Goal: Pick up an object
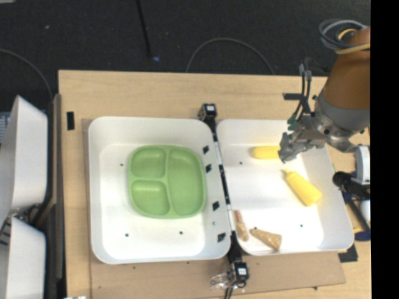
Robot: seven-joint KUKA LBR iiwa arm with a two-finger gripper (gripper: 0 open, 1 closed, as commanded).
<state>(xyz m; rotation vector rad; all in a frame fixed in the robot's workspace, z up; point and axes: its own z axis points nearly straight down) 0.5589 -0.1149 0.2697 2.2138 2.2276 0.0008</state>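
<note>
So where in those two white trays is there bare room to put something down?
Right bin: bare floor in the middle, between the yellow piece by the gripper, the yellow bottle and the brown pieces at the near edge. Left bin: the green divided plate takes the centre, leaving a bare margin around it.

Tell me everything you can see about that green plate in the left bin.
The green plate is a pale green, rounded-square tray that looks like matte plastic. Raised ridges split it into three sections: two along the top and one wide one along the bottom. It lies flat near the middle of the left bin, turned slightly. Only the bin floor touches it.
</note>
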